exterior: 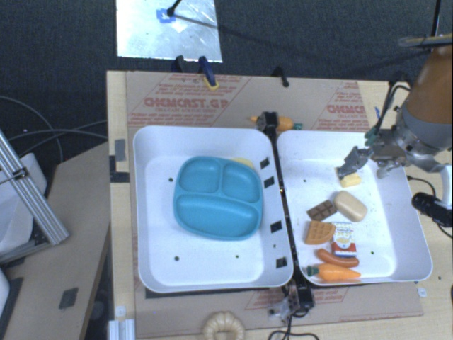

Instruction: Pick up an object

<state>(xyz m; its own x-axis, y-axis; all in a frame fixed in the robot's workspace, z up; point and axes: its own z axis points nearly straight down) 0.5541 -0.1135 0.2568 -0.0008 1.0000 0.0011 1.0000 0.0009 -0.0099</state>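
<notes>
Near the far edge of the right bin point(396, 211), a small pale yellow block point(350, 180) lies on the floor, just below the gripper point(362, 163). One grey finger point(352, 161) slants down toward the block, the other sits to its right; they stand apart with a gap, nothing between them. Can't tell if the lower fingertip touches the block.

Toward the bin's near edge from the block: beige oval bread roll point(350, 205), brown chocolate piece point(322, 210) beside it on the left, orange waffle point(319, 231), small red-and-white carton point(344, 238), red sausage point(336, 258), and carrot point(335, 273) at the near edge. Carton print too small to read.

Arm point(428, 112) enters from the right, partly cut off by the frame edge; wrist detail is blurred.

Left bin point(152, 211) holds a blue divided plate point(218, 197) around its middle. A yellow item point(244, 163) pokes out behind the plate's far right rim, mostly hidden, can't identify. Another yellow object point(283, 124) sits past the far edge where the bins meet, partly covered by a black clamp point(269, 121).
</notes>
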